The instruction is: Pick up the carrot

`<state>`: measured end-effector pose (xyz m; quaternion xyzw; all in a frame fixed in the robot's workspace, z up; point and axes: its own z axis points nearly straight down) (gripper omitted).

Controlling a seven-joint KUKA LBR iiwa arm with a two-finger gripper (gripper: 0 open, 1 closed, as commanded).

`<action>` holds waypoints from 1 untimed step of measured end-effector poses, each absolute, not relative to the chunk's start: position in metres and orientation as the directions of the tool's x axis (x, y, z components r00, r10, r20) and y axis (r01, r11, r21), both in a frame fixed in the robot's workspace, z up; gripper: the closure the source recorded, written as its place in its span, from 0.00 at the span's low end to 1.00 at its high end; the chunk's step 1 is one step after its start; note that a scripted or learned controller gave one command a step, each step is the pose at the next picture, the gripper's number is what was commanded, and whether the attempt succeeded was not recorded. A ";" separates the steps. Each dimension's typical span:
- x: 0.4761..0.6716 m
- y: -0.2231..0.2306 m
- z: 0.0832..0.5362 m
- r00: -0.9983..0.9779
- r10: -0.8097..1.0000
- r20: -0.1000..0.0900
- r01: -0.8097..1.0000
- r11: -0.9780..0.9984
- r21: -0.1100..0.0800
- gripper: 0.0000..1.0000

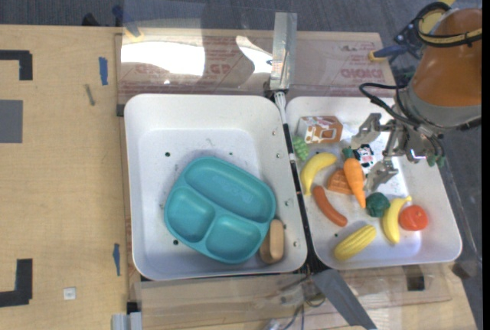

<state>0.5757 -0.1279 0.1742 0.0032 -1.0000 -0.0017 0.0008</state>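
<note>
The carrot (355, 178) is orange with a green top and lies lengthwise near the middle of the right bin (444, 240), pointing toward the front. My gripper (377, 149) hangs over the right bin just right of the carrot's top, slightly toward the back. Its fingers (370, 125) stand open, and nothing is gripped between them. A small black-and-white toy (364, 156) lies under the gap, next to the carrot's leaves.
Around the carrot lie a banana (316, 168), an orange wedge (338, 182), a sausage (329, 206), a green vegetable (377, 204), corn (354, 242), another yellow piece (392, 220) and a tomato (413, 217). The left bin (145, 168) holds a teal divided plate (220, 207) and a bread roll (272, 240).
</note>
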 end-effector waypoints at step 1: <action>0.571 -0.113 0.089 -1.000 0.028 -0.012 0.028 1.000 -0.001 0.00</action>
